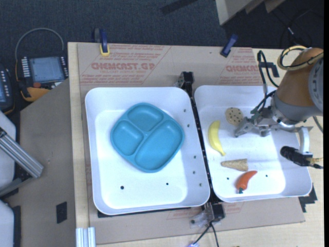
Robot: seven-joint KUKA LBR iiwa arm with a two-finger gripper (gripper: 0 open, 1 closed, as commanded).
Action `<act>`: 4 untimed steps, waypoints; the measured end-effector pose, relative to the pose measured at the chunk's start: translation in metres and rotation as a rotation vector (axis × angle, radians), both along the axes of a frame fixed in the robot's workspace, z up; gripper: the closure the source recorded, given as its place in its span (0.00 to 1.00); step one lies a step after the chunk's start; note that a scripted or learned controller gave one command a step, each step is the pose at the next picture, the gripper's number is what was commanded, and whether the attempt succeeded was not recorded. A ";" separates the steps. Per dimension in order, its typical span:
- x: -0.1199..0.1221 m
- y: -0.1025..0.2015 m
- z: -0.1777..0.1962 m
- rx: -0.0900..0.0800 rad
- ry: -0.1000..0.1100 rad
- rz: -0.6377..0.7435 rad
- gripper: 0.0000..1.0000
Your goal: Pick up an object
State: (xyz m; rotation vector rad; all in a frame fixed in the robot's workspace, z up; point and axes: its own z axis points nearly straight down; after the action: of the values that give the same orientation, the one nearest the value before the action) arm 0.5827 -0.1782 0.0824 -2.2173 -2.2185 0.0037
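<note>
Dark blue carpet lies around the counter (pixel 154 60), which is covered by a brown board with red printed letters and carries two shallow white bins side by side.

Nearest to the camera, at the front of the right bin (pixel 272 189), lies a small red chili pepper (pixel 245 179) with a green stem. Just behind it is a tan cone-shaped piece (pixel 235 164), perhaps a toy ice cream cone, lying on its side. Further back is a yellow banana (pixel 215 137), close to the bin's left wall, and behind that a round brown cookie (pixel 234 116) with dark spots. All four are apart from each other. The left bin (pixel 103 153) holds a blue divided plate (pixel 147 136).

The arm reaches in from the right, and its claw (pixel 245 128) hangs low between the cookie and the banana, just beside both. Whether the claw is open or closed I cannot tell; I see nothing gripped in it.

My judgement is that the banana is the nearest good choice. It looks like light, stiff plastic, probably smooth and a little slippery, and not fragile. It would be best to take it across the thick middle, with the jaws on the two long sides, because the curved narrow ends may slip out.
</note>
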 end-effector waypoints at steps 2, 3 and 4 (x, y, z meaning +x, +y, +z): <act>0.000 0.002 0.076 -0.004 -0.012 0.000 1.00; -0.002 -0.008 0.133 -0.005 -0.013 -0.001 1.00; -0.004 -0.004 0.196 -0.005 -0.013 0.001 1.00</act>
State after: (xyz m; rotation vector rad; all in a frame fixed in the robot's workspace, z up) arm 0.5790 -0.1821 0.2783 -2.2254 -2.2286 -0.0054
